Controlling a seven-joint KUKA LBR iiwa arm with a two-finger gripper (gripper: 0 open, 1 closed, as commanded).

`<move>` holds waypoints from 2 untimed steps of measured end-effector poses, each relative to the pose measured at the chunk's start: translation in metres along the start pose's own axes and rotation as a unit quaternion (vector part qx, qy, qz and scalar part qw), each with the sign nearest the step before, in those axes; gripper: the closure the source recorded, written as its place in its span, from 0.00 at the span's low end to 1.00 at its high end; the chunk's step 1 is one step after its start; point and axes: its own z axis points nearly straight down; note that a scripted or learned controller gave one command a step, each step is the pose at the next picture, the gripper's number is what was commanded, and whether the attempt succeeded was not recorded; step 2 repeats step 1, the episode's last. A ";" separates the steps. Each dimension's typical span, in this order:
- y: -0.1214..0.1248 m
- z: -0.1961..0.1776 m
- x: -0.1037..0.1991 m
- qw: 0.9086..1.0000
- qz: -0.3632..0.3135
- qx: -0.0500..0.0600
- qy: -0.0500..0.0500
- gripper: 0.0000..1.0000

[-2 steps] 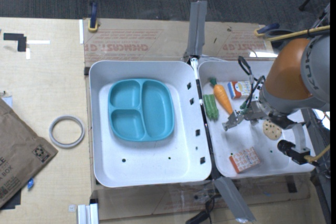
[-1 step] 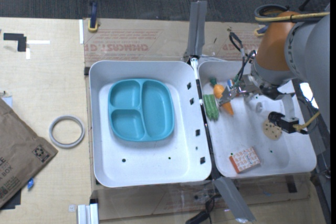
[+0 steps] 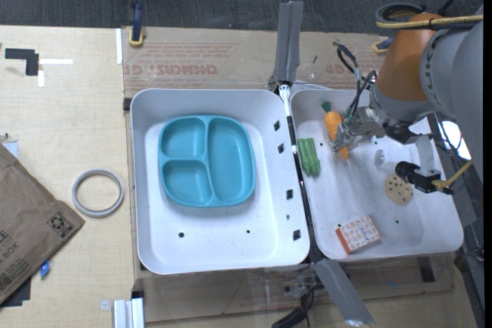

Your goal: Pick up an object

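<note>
- Camera view, right of centre: the gripper (image 3: 344,136) is seen low inside the right bin (image 3: 430,242), in that bin's upper left part.
- Whether it is spread or closed cannot be told from this slant, and a hold on anything cannot be made out.
- An orange object (image 3: 332,123) is seen right against the gripper's upper left side. A further bit of orange shows just below the gripper, and whether it is the same thing cannot be told.
- A green object (image 3: 309,156) is laid lengthwise near the bin's left wall, to the lower left of the gripper and apart from it.
- A round tan disc with dark dots (image 3: 397,190) is found to the lower right of the gripper, well apart from it.
- A small red-and-white box (image 3: 358,233) is placed near the bin's lower edge.
- The arm (image 3: 453,65), grey with an orange band, is extended in from the upper right of the frame.
- The left bin (image 3: 154,242) is occupied by a blue divided plate (image 3: 207,161), lying flat at its middle.
- A grey ring (image 3: 98,191) is laid on the tabletop (image 3: 61,111), left of both bins.
</note>
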 end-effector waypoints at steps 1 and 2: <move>0.040 -0.092 0.064 1.000 -0.020 -0.001 0.000 1.00; 0.040 -0.092 0.064 1.000 -0.020 -0.001 0.000 1.00</move>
